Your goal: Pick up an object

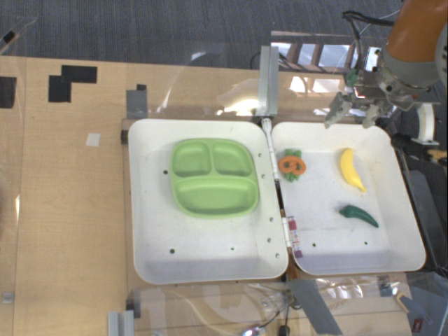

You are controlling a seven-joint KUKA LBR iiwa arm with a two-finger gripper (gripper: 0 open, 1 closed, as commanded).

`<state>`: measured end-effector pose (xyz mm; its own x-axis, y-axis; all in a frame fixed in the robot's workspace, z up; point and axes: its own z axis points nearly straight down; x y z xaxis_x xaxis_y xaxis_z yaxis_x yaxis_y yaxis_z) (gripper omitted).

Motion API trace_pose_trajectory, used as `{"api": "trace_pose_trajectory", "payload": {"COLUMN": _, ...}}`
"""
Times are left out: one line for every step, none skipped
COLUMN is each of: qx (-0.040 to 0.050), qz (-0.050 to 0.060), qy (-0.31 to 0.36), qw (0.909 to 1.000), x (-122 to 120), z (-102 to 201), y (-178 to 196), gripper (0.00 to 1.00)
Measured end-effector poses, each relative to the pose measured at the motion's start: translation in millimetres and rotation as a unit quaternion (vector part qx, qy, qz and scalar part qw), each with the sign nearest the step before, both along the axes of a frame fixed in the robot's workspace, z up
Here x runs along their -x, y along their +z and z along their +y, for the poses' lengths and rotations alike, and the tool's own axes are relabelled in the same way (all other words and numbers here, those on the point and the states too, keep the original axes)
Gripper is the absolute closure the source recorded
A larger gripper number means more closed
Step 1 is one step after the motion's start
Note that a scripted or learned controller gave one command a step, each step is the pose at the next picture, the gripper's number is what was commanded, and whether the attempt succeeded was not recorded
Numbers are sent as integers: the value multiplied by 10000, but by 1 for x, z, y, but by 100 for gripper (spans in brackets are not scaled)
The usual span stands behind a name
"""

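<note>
Clear plastic sheeting and metal brackets are lying along the bench's near edge, just below two shallow white bins sitting side by side on a pale wooden bench. Black square markings are showing on the wood at far left, and a dark grey ribbed floor is stretching beyond the bench's far side. An upright metal post is standing at the far end of the seam between the bins.

Resting in the middle of the left bin is a green divided plate, its three compartments facing up. The right bin is holding three pieces well apart from one another: an orange and green toy vegetable near the dividing wall, a yellow banana lying toward the far right, and a dark green pepper nearer the camera.

The grey arm with its orange band is reaching in from the upper right, and its gripper is hanging above the right bin's far rim, fingers spread apart with nothing between them. It is hovering clear of the banana, the nearest of the three pieces.
</note>
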<state>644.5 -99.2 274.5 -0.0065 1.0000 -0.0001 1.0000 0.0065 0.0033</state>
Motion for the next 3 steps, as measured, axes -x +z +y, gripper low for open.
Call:
{"api": "trace_pose_trajectory", "payload": {"qx": -2, "qz": 8, "qy": -418, "qw": 9991, "x": 77, "z": -43, "y": -108, "gripper": 0}}
{"api": "trace_pose_trajectory", "payload": {"qx": 1, "qz": -5, "qy": -1414, "qw": 9900, "x": 24, "z": -97, "y": -151, "gripper": 0}}
{"api": "trace_pose_trajectory", "payload": {"qx": 5, "qz": -36, "qy": -1118, "qw": 9937, "x": 15, "z": -89, "y": -185, "gripper": 0}}
